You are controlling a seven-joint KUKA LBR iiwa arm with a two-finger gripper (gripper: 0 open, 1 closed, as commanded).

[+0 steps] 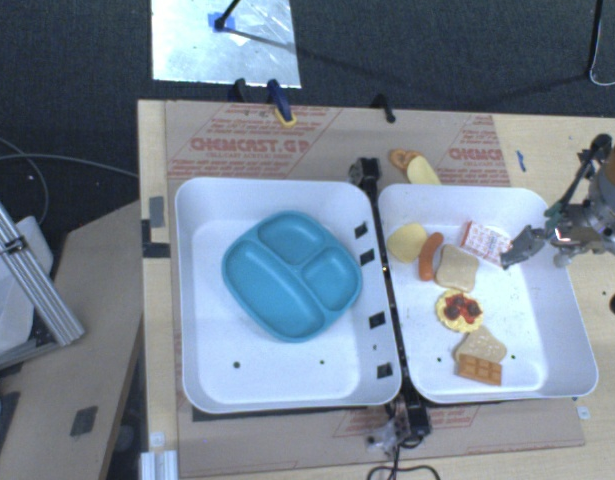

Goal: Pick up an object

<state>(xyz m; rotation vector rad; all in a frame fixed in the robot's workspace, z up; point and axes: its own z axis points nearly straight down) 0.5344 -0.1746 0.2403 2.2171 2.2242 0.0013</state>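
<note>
Red "CHEMCAST GP" print, upside down, stood on the brown paper-masked sheet (249, 144) under the bins; a fainter repeat at top right was unreadable.

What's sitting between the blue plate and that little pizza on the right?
In the camera view, the raised white walls where the two bins meet lie between the blue divided plate and the small pizza, with bare white bin floor either side.

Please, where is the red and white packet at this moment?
In the camera view, the red and white packet lies in the right bin, toward its far edge, just beyond the bread slice, with the pincer close at its right.
</note>
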